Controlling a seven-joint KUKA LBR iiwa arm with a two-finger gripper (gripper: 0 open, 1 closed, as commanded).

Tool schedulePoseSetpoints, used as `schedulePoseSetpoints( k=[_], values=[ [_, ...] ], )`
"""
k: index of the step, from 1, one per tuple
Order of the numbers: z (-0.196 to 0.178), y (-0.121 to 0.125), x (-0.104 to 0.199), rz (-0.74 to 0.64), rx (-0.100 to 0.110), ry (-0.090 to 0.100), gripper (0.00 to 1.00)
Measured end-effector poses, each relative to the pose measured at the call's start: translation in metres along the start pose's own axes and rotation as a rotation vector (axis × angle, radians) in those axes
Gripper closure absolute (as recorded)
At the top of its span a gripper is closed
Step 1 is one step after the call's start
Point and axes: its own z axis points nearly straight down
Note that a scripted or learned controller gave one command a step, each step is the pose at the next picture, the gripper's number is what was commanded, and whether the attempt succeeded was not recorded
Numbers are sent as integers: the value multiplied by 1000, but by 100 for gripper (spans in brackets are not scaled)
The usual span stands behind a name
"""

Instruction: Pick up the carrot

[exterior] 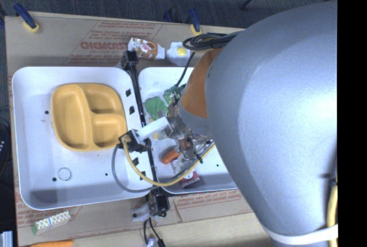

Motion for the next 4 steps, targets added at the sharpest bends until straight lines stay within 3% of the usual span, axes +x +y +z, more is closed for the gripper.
schedulePoseSetpoints(
  k=[1,2,3,4],
  values=[
    [-10,-1,0,-8,4,-4,100],
    [0,-52,11,-157,0,-2,100],
    [-94,18,-4,-97,-3,2,100],
    [-93,17,-4,-97,-2,1,0]
  ],
)
